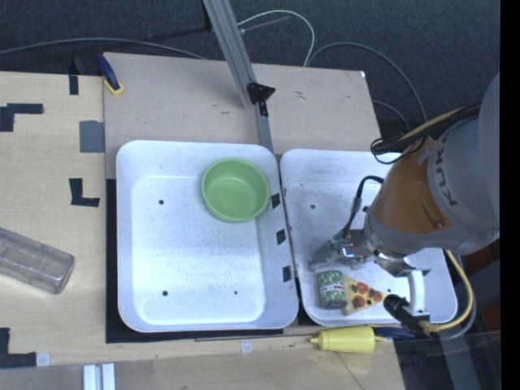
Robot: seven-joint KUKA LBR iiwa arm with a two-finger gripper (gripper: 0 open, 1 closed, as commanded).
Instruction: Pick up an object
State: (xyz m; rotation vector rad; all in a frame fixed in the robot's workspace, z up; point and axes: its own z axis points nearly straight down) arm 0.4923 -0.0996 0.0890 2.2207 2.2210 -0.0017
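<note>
Starting at the gripper (pixel 333 254): low over the middle of the right bin (pixel 325 177), hung beneath the grey and orange arm (pixel 422 197) that reaches in from the right. Cannot tell how wide it stands, being blurred and half hidden under the wrist.

Just below it in the view, toward the bin's near wall: a green can (pixel 330 288) with a pale label, close under the gripper. Cannot tell whether the two touch. Right beside the can, seemingly against it: a toy pizza slice (pixel 363 295), flat on the bin floor.

Outside that bin, just past its near rim: a yellow squeeze bottle (pixel 349 340), on its side at the edge of the bench (pixel 179 96).

Over in the left bin (pixel 162 258): a green bowl (pixel 236 189), open side up, near the far right corner and close to the wall next to the right bin.

Further left on the bench, well apart from both bins: a clear plastic container (pixel 32 262), on its side.

At the back: a slanted metal pole (pixel 230 35), coming down to the gap between the two bins.
</note>
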